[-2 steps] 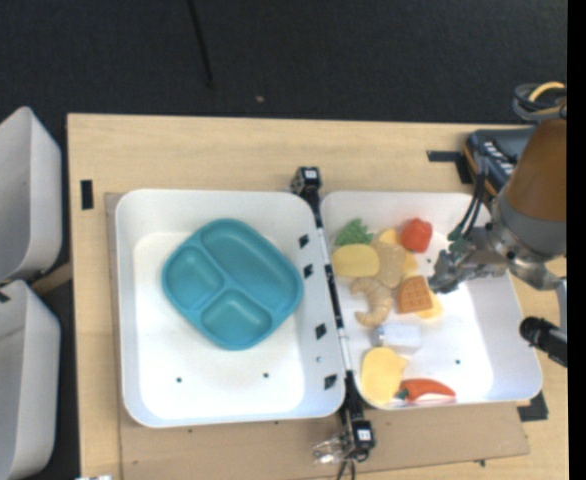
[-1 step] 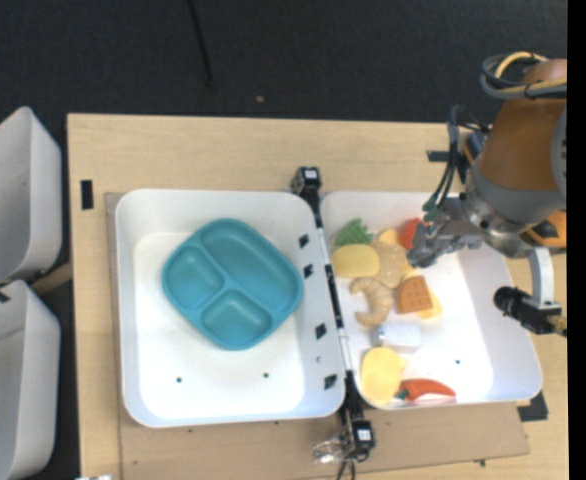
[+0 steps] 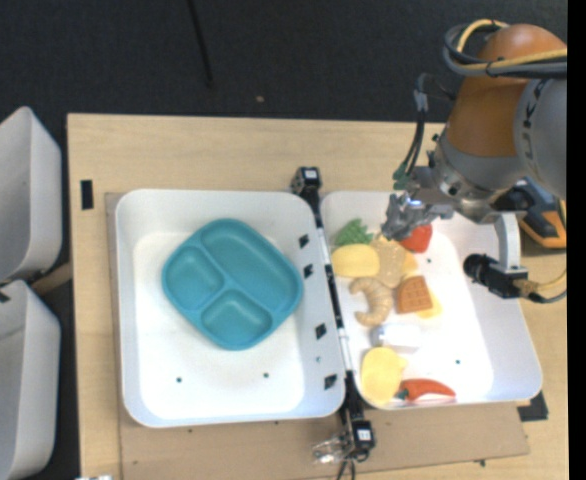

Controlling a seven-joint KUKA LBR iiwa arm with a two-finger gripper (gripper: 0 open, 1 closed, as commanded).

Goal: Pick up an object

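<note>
- The counter [image 3: 93, 148] carries two shallow white bins side by side. The food bin [image 3: 478, 333], on the view's right, serves as the landmark here.
- The arm [image 3: 493, 118], grey with an orange band, reaches in over the far edge of the food bin. Its jaws hang low in the far half of the bin.
- A small red toy piece [image 3: 419, 238], perhaps a tomato or a pepper, sits just under the jaws in the food bin's far half, touching or almost touching them.
- I cannot tell whether the jaws are released or clenched, nor whether the red piece sits between them.
- A green leafy piece [image 3: 352, 233] lies by the food bin's far corner on the view's left.
- A yellow lemon-like piece [image 3: 355, 261] lies against the food bin's wall on the view's left, just nearer than the green one.
- A beige twisted pastry piece [image 3: 371, 303] and a brown waffle square [image 3: 414, 294] lie around the middle of the food bin, close together.
- A small white piece [image 3: 403, 338] lies just nearer than the food bin's middle.
- A round yellow piece [image 3: 380, 371] and a red chilli [image 3: 428, 389] rest by the food bin's near edge.
- Beside the food bin, on the view's left, the second bin [image 3: 153, 368] holds a blue divided plate [image 3: 233, 283].
</note>
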